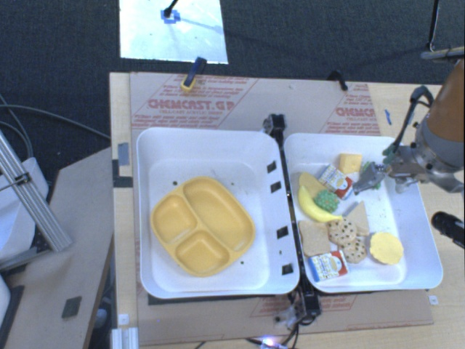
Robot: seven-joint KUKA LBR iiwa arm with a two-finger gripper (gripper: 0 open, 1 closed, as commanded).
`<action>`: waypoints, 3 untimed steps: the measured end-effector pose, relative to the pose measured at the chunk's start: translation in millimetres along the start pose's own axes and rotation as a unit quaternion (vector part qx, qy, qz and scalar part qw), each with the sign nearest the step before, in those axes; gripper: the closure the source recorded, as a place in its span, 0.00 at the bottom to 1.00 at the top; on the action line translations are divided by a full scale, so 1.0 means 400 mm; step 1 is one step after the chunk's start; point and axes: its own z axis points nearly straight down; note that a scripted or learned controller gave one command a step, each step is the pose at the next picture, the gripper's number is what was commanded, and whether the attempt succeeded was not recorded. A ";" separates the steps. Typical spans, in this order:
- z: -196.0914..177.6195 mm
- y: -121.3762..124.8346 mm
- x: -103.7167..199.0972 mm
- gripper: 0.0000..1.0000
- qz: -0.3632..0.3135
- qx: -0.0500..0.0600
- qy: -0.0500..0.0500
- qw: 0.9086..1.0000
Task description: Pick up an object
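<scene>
Camera view: toy food, among it a banana [314, 206], cookies [347, 240] and a cheese block [350, 163], lies in the right bin [421, 266]. Just above it hovers the gripper [369, 178], fingers apart, grasping nothing. A yellow tray [201, 225] sits in the left bin [156, 155].

Setting is reading as a robotics lab. Two white bins [218, 140] are sitting on a table [240, 93] faced with printed CHEMCAST sheet. Left of the bins, an aluminium frame [29, 195] and loose cables [43, 115] are showing. Beyond the bins, dark carpet [305, 20] is carrying a marked calibration sheet [173, 20].
</scene>
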 end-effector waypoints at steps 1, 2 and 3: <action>0.390 -0.003 0.026 0.00 0.000 -0.006 -0.001 1.000; 0.327 0.082 0.093 0.00 -0.002 -0.002 0.000 1.000; 0.435 0.081 0.095 0.00 0.001 0.001 0.000 1.000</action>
